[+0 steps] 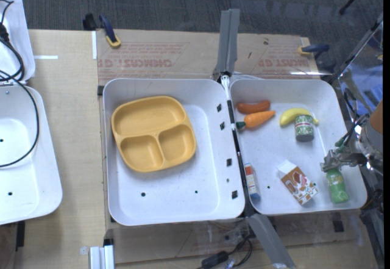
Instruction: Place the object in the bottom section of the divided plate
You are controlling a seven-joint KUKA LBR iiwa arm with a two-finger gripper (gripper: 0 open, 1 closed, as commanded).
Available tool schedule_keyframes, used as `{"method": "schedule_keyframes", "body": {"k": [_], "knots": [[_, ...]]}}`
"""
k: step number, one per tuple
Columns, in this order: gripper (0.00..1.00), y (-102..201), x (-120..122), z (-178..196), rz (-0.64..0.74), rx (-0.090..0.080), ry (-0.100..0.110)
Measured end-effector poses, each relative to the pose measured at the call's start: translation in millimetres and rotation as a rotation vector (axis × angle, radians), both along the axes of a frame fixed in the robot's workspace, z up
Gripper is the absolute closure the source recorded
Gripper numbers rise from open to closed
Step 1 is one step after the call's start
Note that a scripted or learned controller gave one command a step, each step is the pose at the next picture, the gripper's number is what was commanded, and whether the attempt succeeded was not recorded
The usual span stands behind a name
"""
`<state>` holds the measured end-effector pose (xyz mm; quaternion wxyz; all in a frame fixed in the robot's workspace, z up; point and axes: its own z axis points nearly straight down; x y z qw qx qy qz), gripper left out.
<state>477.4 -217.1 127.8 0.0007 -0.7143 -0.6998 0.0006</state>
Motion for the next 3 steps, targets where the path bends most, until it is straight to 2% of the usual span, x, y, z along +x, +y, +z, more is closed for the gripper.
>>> {"method": "schedule_keyframes", "body": {"k": [1,2,3], "knots": [[1.00,97.3,31.1,-37.1,0.062,0.000,0.001],[1.00,158.5,55.0,63.0,0.132,-0.001,0.000],[1.00,221.9,87.3,62.4,0.362,-0.001,0.001]]}}
